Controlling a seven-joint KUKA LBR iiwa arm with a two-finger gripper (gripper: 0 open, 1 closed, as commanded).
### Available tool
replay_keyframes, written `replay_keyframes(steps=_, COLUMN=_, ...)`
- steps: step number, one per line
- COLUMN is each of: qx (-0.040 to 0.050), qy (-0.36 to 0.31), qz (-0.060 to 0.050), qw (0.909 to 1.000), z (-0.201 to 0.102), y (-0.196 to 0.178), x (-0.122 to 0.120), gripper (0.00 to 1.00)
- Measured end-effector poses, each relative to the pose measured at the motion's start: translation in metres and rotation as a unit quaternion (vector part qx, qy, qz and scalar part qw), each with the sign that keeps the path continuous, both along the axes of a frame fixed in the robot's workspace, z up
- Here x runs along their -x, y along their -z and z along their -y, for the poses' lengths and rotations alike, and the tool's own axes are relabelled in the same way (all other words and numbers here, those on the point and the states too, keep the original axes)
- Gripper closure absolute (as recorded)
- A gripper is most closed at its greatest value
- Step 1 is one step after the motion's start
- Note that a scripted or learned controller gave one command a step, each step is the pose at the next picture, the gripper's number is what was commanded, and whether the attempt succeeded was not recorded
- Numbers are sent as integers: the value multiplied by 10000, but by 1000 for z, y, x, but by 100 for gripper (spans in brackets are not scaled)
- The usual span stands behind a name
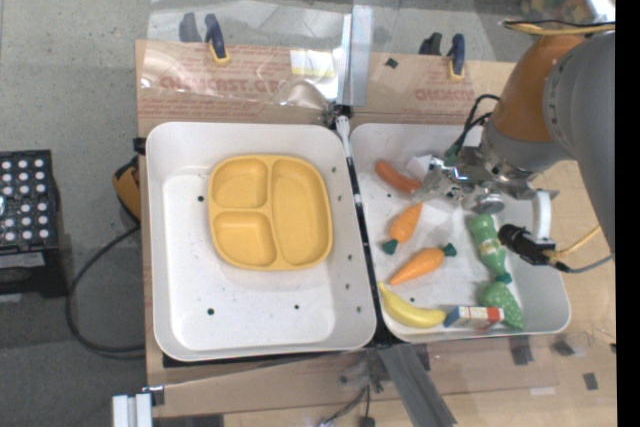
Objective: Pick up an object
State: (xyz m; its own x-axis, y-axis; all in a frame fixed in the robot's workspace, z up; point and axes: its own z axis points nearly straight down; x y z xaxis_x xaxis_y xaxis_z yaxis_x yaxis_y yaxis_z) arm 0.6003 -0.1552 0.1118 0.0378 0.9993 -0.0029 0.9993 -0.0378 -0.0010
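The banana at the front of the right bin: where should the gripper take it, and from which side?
Probably the banana's thick middle, coming from above, fingers across its narrow width. It lies flat, and the bin's front wall and the small tube at its tip crowd the ends.

Reddish printed lettering runs across the cardboard panel (240, 80) behind the left bin, under clear plastic film; it is too faint and glare-washed to read. A second strip of reddish lettering stands on the cardboard (440, 95) behind the right bin, also illegible. No other text can be read.
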Motion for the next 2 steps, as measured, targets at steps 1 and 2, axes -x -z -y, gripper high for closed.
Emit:
replay_keyframes(steps=1, qx=5, qy=-513, qz=-6, qw=9987, z=-51, y=20, x=-13, gripper=0)
replay_keyframes(steps=2, qx=8, qy=-1177, qz=-61, qw=9930, z=-54, y=22, x=-74, gripper=0)
